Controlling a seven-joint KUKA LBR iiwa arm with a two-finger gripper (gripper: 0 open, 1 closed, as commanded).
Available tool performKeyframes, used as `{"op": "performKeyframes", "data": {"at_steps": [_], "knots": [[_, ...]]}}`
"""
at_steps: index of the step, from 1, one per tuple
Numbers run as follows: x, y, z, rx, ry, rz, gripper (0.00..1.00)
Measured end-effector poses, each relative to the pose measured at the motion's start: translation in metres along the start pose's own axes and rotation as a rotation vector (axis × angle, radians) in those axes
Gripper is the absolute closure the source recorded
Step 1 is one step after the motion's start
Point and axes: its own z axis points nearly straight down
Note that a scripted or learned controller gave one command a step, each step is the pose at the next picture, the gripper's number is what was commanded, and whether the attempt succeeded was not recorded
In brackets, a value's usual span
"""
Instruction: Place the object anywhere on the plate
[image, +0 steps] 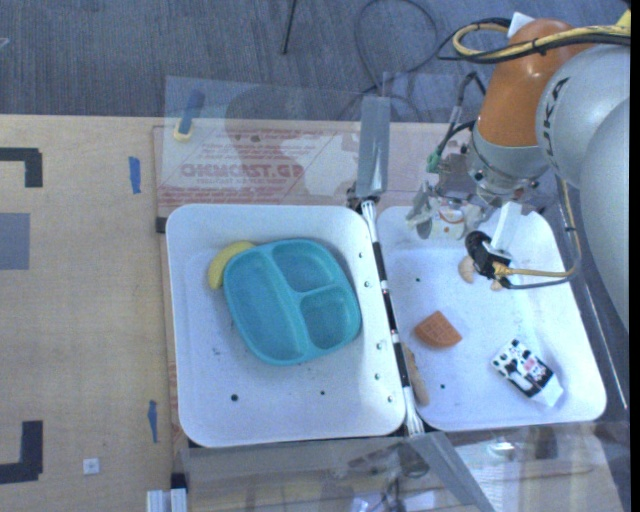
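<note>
Bench: pale wood top (80, 330) with black corner marks and bits of blue tape; grey carpet lies beyond its far edge, crossed by thin dark cables.
Sheet: a clear plastic panel (270, 150) lies flat behind the bins, over faint red lettering, with a yellow-and-blue clip at its left corner.
Left bin: shallow white tray (200, 400), rounded corners, a few small dark holes in its floor.
Right bin: the same white tray (450, 385), touching the left one along a grey metal strip.
Arm: grey casing with an orange band (520, 90), reaching in from the right and bent down over the far part of the right bin; yellow and black cables loop over it.
Plate: teal plastic (290, 298), rounded, three compartments, lying in the left bin, tilted a little.
Banana: yellow curved piece (222, 262), tucked against the plate's far-left rim, partly hidden beneath it.
Wedge: orange-brown, rough-looking piece (438, 330), on the right bin's floor, near the middle, apart from the plate.
Box: small black-and-white patterned pack (525, 370), near the right bin's near-right corner.
Gripper: metal claw (445, 212) hanging over the right bin's far edge; I cannot tell whether it is wide or narrow, and nothing is visibly held.
Tan bit: small pale piece (468, 268) just beside a black cable fitting below the wrist.
</note>
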Motion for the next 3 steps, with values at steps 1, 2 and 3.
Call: {"op": "performKeyframes", "data": {"at_steps": [1,2,3], "knots": [[0.056,-0.062,0.000,0.001,0.002,-0.107,1.00],[0.148,-0.052,0.000,-0.004,0.002,-0.345,1.00],[0.148,-0.052,0.000,-0.004,0.002,-0.345,0.00]]}}
